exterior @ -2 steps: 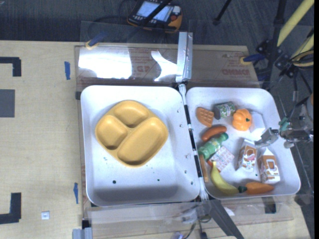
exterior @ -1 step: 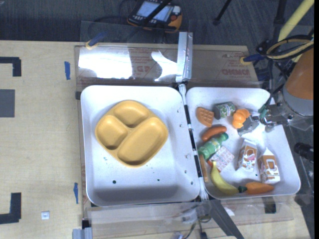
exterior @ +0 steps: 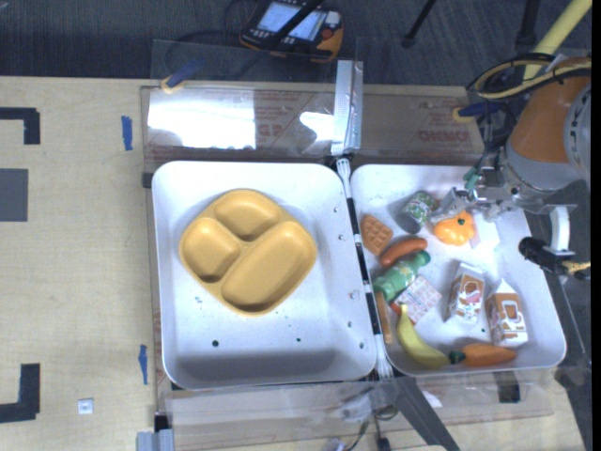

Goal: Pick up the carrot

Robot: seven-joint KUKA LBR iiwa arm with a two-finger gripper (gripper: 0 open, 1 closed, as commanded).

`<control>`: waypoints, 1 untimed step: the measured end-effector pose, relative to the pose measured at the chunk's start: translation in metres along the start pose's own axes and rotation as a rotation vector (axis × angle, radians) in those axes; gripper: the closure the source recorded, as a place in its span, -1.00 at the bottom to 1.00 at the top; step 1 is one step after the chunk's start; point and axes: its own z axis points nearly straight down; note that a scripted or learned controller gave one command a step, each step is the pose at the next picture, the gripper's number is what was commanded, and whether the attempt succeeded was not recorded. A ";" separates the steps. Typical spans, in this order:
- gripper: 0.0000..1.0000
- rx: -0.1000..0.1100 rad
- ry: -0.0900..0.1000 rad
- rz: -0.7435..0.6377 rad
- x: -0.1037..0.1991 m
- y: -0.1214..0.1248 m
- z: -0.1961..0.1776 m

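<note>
Two shallow white plastic bins side by side: left bin (exterior: pixel 178 327) and right bin (exterior: pixel 537 275). At near edge of right bin, small orange plastic carrot with green end (exterior: pixel 488 353), lying just beside yellow toy banana (exterior: pixel 418 343). At far side of same bin, well apart from carrot, grey two-finger gripper (exterior: pixel 481 193), near round orange toy fruit (exterior: pixel 454 229). Whether wide or narrow, cannot tell.

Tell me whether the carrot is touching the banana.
Touching: the camera view shows the carrot's green end meeting the banana's dark tip along the right bin's near wall.
</note>
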 end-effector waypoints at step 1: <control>1.00 -0.014 0.008 -0.011 0.009 0.007 -0.014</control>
